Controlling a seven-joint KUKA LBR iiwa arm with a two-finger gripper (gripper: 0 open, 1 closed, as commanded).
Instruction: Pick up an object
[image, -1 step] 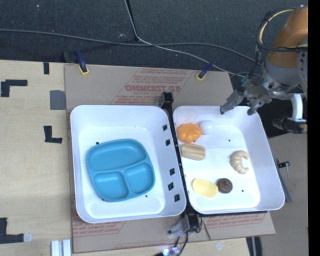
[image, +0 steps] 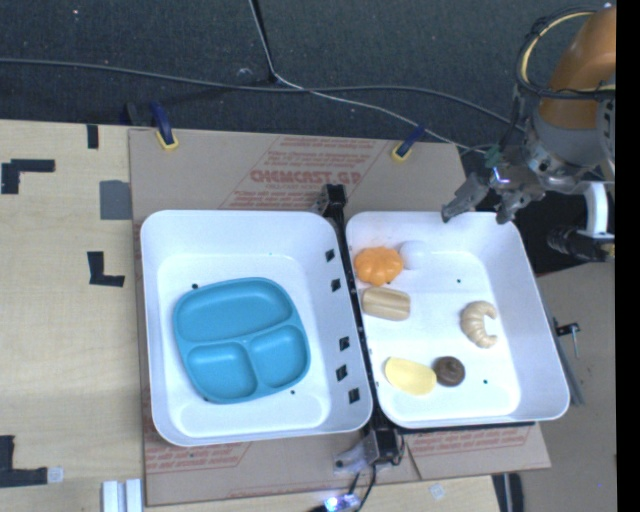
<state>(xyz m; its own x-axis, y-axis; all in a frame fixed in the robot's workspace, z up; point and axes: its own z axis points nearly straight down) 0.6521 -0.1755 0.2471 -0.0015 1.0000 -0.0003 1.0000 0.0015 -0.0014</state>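
The right bin (image: 520, 300) holds several food toys: an orange pumpkin-like piece (image: 378, 265), a tan bread roll (image: 386, 304), a beige croissant (image: 480, 323), a yellow lemon-like piece (image: 410, 376), a dark brown round piece (image: 449, 371) and a small white ball (image: 412, 251). My gripper (image: 484, 202) hangs above the far right corner of that bin, its two fingers spread apart with nothing between them. It is apart from all the toys.
The left bin (image: 160, 300) holds a blue three-compartment plate (image: 240, 337). Both bins rest on a cardboard sheet (image: 290, 175). Black cables (image: 270, 60) run across the dark surface at the back. The arm's orange band (image: 585, 50) is at the top right.
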